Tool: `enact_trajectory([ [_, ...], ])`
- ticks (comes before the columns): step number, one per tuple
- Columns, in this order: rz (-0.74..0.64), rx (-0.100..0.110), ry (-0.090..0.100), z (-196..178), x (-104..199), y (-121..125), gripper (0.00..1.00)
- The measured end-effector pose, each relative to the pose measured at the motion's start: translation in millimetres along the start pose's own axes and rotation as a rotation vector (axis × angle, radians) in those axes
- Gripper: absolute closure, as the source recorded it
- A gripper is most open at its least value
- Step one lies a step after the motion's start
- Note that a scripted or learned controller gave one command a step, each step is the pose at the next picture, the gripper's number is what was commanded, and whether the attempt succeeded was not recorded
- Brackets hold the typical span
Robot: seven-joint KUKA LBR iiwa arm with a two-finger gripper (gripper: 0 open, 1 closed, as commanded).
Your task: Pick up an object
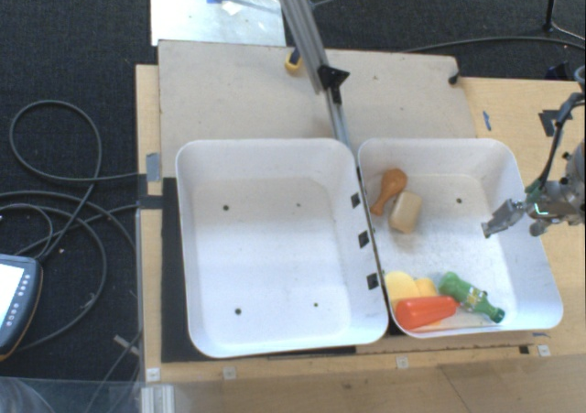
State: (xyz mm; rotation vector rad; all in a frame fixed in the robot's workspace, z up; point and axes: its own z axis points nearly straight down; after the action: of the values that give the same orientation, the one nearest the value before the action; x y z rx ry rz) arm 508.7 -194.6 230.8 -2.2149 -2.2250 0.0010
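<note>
The right bin [517, 168] holds several objects. A brown chicken-leg toy [390, 188] lies near its back left, touching a beige block [406, 211]. Along the front wall sit a yellow piece [409, 287], a red-orange pepper-like toy [424, 311] and a green bottle [472, 297]. My gripper [515, 223] hangs over the right side of this bin, above bare floor, well apart from all the objects. Its fingers stand open with nothing between them.
The left bin [197, 246] sits beside the right one, sharing a dividing rim. A slanted metal pole [307, 27] crosses the back of the bench. Cables and a tablet [14, 297] lie on the floor at the left.
</note>
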Motion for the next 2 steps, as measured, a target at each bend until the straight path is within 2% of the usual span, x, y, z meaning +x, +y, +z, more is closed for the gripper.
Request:
enact_trajectory([
  [1,0.001,-0.004,-0.001,-2,0,1,0.00],
  [2,0.004,0.001,0.000,43,-6,5,0.00],
])
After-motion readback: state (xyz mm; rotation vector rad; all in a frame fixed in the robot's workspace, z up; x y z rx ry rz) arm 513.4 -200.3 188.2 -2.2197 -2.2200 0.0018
